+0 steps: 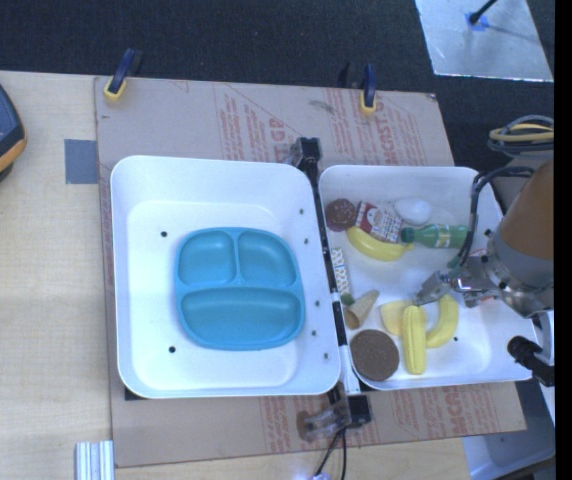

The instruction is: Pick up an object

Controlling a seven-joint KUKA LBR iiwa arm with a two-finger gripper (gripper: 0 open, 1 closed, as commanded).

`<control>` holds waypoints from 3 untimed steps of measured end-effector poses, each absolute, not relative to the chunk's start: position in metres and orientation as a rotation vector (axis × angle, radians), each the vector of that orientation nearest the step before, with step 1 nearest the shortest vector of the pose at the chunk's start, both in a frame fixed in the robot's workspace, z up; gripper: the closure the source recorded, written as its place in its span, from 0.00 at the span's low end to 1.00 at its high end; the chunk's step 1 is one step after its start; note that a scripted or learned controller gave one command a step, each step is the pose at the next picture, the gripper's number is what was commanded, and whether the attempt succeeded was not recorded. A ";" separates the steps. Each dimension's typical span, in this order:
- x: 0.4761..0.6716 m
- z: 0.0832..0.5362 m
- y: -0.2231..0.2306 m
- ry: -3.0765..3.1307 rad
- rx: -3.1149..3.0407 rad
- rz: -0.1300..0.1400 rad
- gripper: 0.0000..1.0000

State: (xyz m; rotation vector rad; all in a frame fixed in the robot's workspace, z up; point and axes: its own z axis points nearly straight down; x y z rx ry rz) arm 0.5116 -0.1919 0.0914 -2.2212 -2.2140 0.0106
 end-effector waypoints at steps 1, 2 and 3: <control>0.515 0.102 -0.189 -2.225 -2.213 0.006 1.00; 0.561 0.094 -0.135 -2.234 -2.208 -0.001 1.00; 0.619 0.199 -0.021 -2.244 -2.205 -0.018 1.00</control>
